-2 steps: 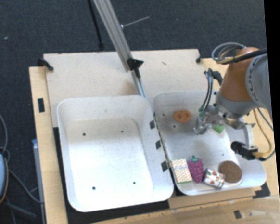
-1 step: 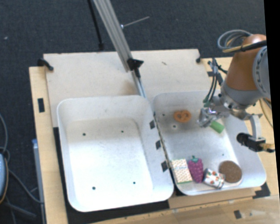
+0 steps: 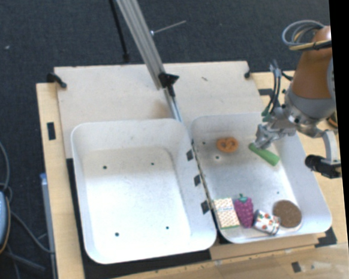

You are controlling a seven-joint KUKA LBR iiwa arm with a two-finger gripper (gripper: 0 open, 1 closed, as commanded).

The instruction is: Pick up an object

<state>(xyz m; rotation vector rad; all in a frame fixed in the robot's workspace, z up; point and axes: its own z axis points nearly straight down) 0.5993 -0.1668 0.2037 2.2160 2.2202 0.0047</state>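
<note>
In the right bin point(image 3: 297, 174), a green elongated object point(image 3: 265, 154) lies slantwise near the right wall. My gripper point(image 3: 263, 141) hangs directly over its upper left end and seems to touch it. An orange round item point(image 3: 226, 144) rests to the left of the gripper, near the bin's back. Along the front wall sit a beige patterned block point(image 3: 226, 212), a magenta object with a green top point(image 3: 244, 211), a small red-and-white piece point(image 3: 266, 221) and a brown disc point(image 3: 287, 213).
The left bin point(image 3: 94, 190) stands beside the right one, with the shared wall between them. A metal pole point(image 3: 146, 42) slants up from the back of the bench. Cables and the arm's body point(image 3: 312, 89) crowd the right side.
</note>
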